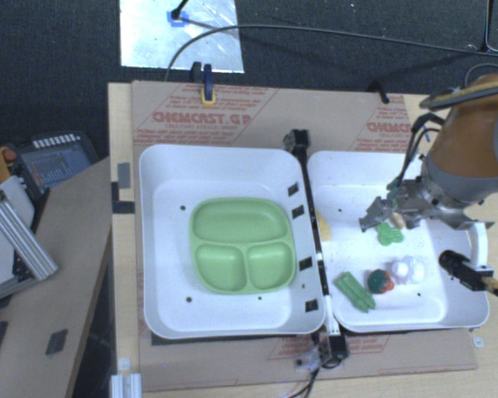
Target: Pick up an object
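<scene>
Low over the right bin (456,309), the claw (385,220) sits right at a green toy (389,236); whether it grips it, I cannot tell. Nearby lie a green block (353,292) and ball (379,281).

Arm (481,139) cut off by right edge; gripper (388,219) partly covers small green object (390,236); finger state unclear.

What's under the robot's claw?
Under the claw sits a small green toy on the right bin floor. The claw covers the toy's upper edge, so its full shape is hidden.
</scene>
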Controlling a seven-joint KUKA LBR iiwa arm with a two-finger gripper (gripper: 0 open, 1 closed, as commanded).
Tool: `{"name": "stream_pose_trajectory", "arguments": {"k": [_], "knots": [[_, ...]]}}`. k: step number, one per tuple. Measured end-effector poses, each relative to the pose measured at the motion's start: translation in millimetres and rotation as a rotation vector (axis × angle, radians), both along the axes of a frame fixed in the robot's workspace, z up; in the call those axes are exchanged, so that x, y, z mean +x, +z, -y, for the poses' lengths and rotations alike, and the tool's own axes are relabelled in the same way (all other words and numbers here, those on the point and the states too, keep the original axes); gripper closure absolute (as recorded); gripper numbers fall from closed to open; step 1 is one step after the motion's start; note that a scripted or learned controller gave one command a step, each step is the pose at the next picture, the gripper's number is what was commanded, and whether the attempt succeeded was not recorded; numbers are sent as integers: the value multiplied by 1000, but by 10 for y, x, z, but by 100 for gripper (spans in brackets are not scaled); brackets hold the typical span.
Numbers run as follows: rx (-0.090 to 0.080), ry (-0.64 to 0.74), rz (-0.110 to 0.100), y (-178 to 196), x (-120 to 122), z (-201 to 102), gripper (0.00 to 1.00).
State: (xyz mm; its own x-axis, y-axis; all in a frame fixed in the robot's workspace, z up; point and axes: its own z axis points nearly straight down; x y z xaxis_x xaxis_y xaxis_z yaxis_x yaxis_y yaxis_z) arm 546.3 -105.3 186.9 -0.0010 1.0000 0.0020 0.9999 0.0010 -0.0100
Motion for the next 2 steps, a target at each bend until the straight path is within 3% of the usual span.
{"name": "stream_pose_trajectory", "arguments": {"k": [1, 2], "knots": [[-2, 2, 11, 54, 28, 0, 0], [-1, 0, 7, -384, 6, 57, 0]]}}
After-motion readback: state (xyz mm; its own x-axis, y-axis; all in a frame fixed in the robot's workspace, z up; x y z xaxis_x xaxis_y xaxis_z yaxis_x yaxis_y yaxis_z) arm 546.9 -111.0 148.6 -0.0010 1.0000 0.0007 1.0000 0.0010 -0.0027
